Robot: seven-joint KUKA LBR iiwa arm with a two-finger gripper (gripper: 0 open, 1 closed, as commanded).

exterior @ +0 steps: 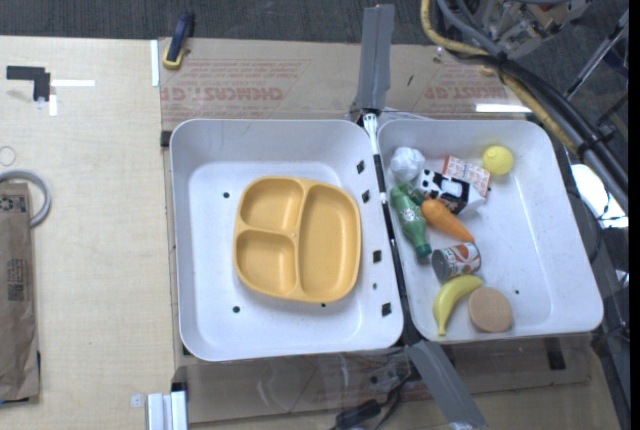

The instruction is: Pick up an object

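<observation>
Nothing grasped yet; gripper state impossible to tell. Next: descend into right bin [560, 218] toward banana [452, 300].

cardboard sheet [300, 78] behind the bins: red print, upside down from this view, reads roughly "CHEMCOT"; rest too faint | brown paper bag [18, 298] at counter's left edge: dark print, unreadable | can [456, 261] in right bin: label illegible
</observation>
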